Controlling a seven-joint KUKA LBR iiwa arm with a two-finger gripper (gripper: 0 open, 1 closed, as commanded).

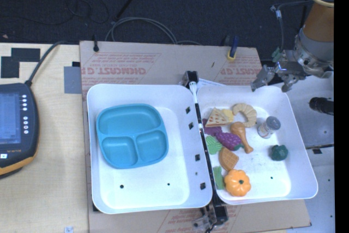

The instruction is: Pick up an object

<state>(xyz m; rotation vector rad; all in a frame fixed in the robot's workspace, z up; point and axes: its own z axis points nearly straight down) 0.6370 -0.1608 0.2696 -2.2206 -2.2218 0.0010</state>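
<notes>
The right bin holds several toy foods: an orange pumpkin, purple grapes, a chicken drumstick, a croissant, a yellow wedge, a brown bread piece, a green broccoli and a small silver can. My gripper hangs over the bin's far right corner, above and behind the can. Its fingers are spread open with nothing between them.
The left bin holds a blue divided tray. A black divider strip runs between the bins. A tablet-like pendant lies at the far left of the bench, and cables cross the dark floor behind.
</notes>
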